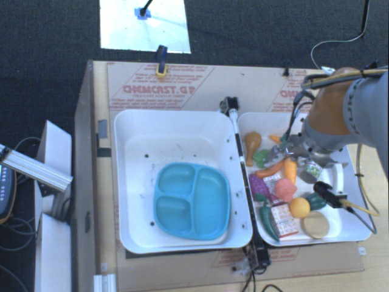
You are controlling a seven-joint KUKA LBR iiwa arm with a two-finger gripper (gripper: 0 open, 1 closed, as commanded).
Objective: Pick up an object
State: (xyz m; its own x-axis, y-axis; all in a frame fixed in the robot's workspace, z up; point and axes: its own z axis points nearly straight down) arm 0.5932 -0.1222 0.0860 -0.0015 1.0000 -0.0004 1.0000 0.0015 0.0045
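Orange carrot [290, 170] and other toy food lie in the right bin [358, 239] unpicked; I cannot tell the claw's [302, 158] state.

Even, bright overhead light fills the bench, and the two white bins [182, 139] come close to washing out. Shadows are soft and short under the blue tray [192, 201]. A pale sheet [144, 17] on the dark floor glares. The arm [346, 111] looks slightly blurred, perhaps from motion. Fine detail is grainy throughout.
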